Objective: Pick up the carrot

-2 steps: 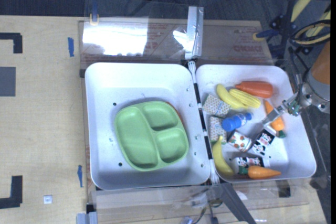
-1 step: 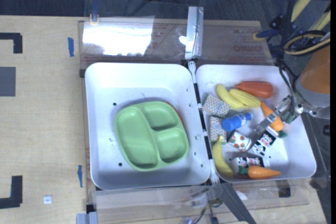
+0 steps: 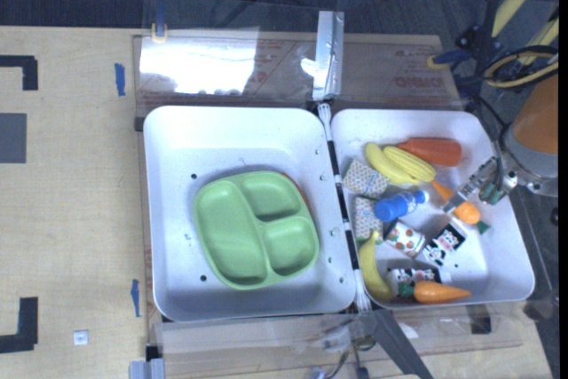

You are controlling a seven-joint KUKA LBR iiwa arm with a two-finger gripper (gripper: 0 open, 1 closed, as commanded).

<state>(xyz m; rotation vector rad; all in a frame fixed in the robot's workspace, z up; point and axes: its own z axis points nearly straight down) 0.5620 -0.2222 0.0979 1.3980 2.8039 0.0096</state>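
Camera view looks down at a slant on a pale wooden surface (image 3: 71, 191) bearing two white bins side by side. Going from left to right, the left bin (image 3: 169, 138) holds a green divided plate (image 3: 256, 228) with three compartments, lying toward the bin's 6 o'clock side. The right bin (image 3: 510, 266) is crowded: a yellow banana (image 3: 371, 266) runs along its 8 o'clock edge, a patterned cloth (image 3: 364, 180) lies at 9 o'clock, and a blue bottle (image 3: 396, 207) sits near the middle. Toward 12 o'clock lies a yellow corn-like piece (image 3: 399, 162), touching a larger orange vegetable (image 3: 433, 151) just beyond it. Two small printed cartons (image 3: 424, 242) rest below the middle. The carrot (image 3: 438, 291), orange with a green end, lies at 6 o'clock against the bin's near wall, just beside the banana's tip. At 3 o'clock the tool (image 3: 479, 187) reaches in over the bin's right side, near a small orange item (image 3: 467, 213); whether its fingers are apart or closed I cannot tell, and nothing is visibly held. It is well apart from the carrot.
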